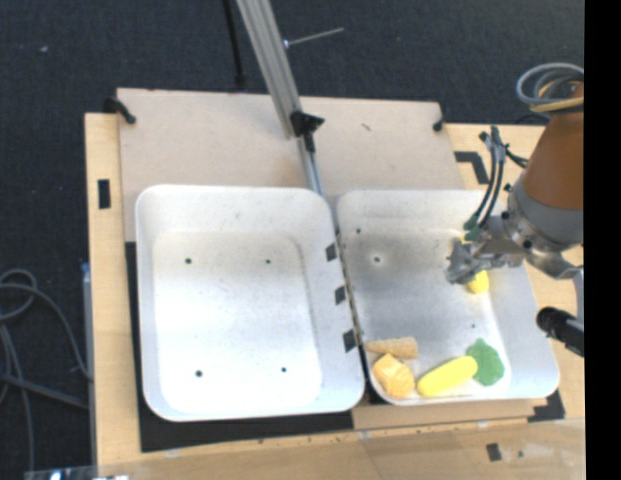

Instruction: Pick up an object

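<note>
My gripper (468,266) hangs low over the right part of the right bin (410,268), below the arm's orange band. A small yellow object (478,285) peeks out right under the gripper's tip, and most of it is hidden by the gripper. I cannot tell whether the gripper touches it. Along the bin's front edge lie a tan piece (392,347), an orange-yellow block (393,375), a long yellow object (447,375) and a green object (486,361).
The left bin (240,298) sits beside the right one, with a divider (342,288) between them. A slanted aluminium bar (275,58) comes down from the top to the bins' rear junction. Cables (495,168) run by the arm at the right.
</note>
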Tool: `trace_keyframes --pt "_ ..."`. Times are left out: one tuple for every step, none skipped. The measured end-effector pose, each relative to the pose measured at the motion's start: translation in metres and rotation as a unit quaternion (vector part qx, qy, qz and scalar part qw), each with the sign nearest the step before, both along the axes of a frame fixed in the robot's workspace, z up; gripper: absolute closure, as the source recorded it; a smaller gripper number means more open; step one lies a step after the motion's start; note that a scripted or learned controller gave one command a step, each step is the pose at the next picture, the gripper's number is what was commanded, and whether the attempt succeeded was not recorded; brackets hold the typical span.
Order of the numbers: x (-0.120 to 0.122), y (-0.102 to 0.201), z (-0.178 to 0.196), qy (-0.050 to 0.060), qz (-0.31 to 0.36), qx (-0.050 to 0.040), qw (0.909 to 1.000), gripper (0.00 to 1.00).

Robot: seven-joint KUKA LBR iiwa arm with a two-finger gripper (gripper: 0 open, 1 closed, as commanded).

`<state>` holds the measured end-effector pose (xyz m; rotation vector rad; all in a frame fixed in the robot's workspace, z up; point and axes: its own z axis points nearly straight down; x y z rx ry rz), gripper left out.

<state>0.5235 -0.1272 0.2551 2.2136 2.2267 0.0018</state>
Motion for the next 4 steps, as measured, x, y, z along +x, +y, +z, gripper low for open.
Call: trace_keyframes --pt "0.001 0.052 -0.012 0.001 0.0 0.0004 1.0 1.0" --pt "0.006 0.101 -0.022 0.001 0.0 0.0008 1.0 1.0" --pt "0.002 0.146 -0.024 0.002 0.0 0.0012 1.0 1.0" --pt "0.011 0.205 -0.027 0.001 0.001 0.0013 1.0 1.0"
